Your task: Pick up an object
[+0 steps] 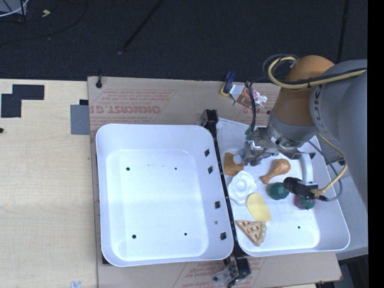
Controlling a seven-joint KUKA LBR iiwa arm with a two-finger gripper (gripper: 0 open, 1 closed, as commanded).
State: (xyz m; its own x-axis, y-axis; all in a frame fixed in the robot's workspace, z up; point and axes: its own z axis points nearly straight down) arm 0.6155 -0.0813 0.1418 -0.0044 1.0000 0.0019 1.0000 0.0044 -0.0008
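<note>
The right bin holds several toy foods. My gripper hangs low over the bin's upper left part, between a brown piece on its left and a tan drumstick on its right. Just below the gripper lies a white fried egg. A yellow oval slice and a waffle-patterned wedge lie nearer the front. A dark green ball and a purple-green piece sit to the right. Nothing shows between the gripper's tips.
The left bin stands beside the right one, with a black divider strip between them. The arm's orange band and grey body cover the right bin's far right corner. Cardboard lies under both bins.
</note>
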